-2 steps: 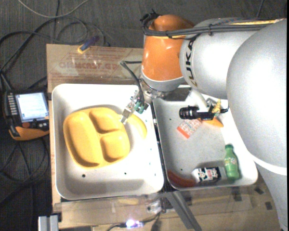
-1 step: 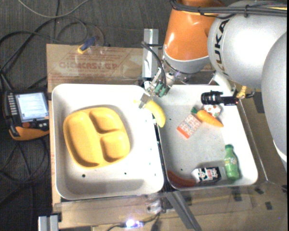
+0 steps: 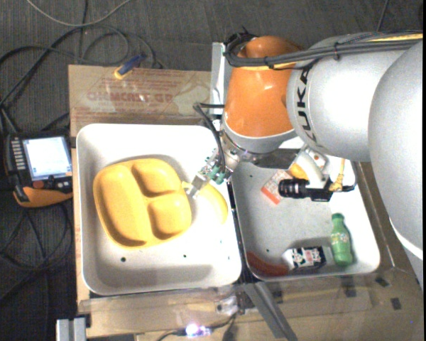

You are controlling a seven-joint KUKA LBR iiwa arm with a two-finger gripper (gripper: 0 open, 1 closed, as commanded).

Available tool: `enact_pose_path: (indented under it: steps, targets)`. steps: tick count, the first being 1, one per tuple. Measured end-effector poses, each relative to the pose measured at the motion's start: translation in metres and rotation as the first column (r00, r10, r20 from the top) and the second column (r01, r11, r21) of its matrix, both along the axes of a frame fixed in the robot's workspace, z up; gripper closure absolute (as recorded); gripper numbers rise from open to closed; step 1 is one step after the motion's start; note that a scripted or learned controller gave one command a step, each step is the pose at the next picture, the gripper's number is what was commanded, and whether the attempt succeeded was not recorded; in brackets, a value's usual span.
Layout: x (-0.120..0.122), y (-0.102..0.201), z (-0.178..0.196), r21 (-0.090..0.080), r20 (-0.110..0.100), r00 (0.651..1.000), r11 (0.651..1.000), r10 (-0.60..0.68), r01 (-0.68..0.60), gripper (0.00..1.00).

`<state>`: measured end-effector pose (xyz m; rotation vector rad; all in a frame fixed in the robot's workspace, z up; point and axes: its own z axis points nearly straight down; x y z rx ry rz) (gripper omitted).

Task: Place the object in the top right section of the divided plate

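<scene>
Yellow divided plate (image 3: 143, 203) lies flat in the left white bin (image 3: 163, 263), left of the bin's centre, with three compartments visible: one wide on the left, one at the top, one at the lower right. Gripper (image 3: 203, 177) sits at mid-frame, tilted down and to the left, with its tip just over the plate's right rim, beside the top compartment. Spread or closed: cannot tell, and cannot tell if anything is pinched there. A paler yellow patch (image 3: 214, 201) lies directly right of the plate, below the gripper; cannot tell whether it is a separate object or a part of the plate. The arm (image 3: 355, 98) fills the upper right of the frame, and its orange band (image 3: 259, 101) sits above the divide between the bins. The right white bin (image 3: 298, 226) holds a green bottle (image 3: 341, 239) on its side near the lower right, a black and white carton (image 3: 305, 257) just left of it, and a red and white packet (image 3: 271, 188) near the upper left. The bottle and carton are close together; the packet is well apart from both. Brown cardboard (image 3: 142, 94) shows above the left bin. A handheld controller (image 3: 41, 160) with a lit screen rests at the left edge of the frame among the cables.
</scene>
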<state>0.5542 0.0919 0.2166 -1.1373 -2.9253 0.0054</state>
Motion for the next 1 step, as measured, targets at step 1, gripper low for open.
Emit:
enact_pose_path:
  steps: [1]
  targets:
    - [0.0356,-0.0182,-0.0352,-0.001,0.002,1.0,1.0,-0.016,0.016,1.0]
